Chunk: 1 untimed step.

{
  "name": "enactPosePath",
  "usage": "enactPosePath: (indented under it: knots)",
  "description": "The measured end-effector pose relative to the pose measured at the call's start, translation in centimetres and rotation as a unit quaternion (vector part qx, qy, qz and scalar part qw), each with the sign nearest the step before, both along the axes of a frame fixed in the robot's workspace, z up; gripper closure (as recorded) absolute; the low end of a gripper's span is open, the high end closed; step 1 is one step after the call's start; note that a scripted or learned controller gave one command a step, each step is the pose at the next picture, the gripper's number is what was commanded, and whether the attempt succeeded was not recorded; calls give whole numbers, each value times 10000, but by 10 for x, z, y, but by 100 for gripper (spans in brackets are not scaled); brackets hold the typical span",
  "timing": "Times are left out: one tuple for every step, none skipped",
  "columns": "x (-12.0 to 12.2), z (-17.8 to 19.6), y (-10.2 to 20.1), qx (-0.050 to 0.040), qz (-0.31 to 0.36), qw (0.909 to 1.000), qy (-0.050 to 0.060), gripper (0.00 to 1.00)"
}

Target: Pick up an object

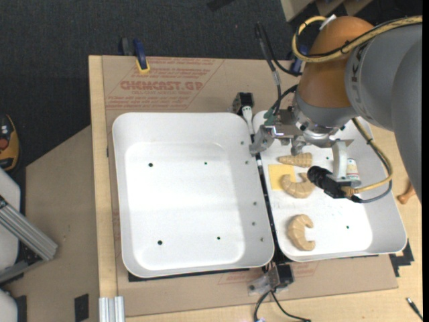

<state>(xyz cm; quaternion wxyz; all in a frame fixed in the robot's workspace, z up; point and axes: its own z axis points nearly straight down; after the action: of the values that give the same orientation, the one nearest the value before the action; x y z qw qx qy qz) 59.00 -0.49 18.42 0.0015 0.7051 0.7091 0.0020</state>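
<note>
The two-finger gripper [312,139] hangs over the far end of the right shallow white bin [382,230]. The grey wrist and orange band cover it from above, so I cannot tell whether it is released, clenched or grasping anything.

Just under its near edge lies a small tan crescent-shaped pastry piece [295,159], partly hidden by the gripper; contact between them cannot be made out. Just nearer the camera sits a second, plumper tan crescent [299,187], overlapping the corner of a flat yellow square [279,176]. A third tan crescent [301,232] lies apart from these, toward the bin's near edge.

A small white item with a coloured label [352,170] lies to the gripper's right; its print is too small to read.

The left shallow white bin [134,129] adjoins the right one. Both rest on a brown paper-faced board [100,180] printed in red "CHEMCAST GP", with finer lines beneath that are illegible. A blue and yellow clamp [140,54] grips the board's far edge.
</note>
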Motion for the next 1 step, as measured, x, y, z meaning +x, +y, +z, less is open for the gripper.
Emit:
enactPosePath:
  knots:
    - [37, 158, 96, 25, 36, 10000, -88, 0]
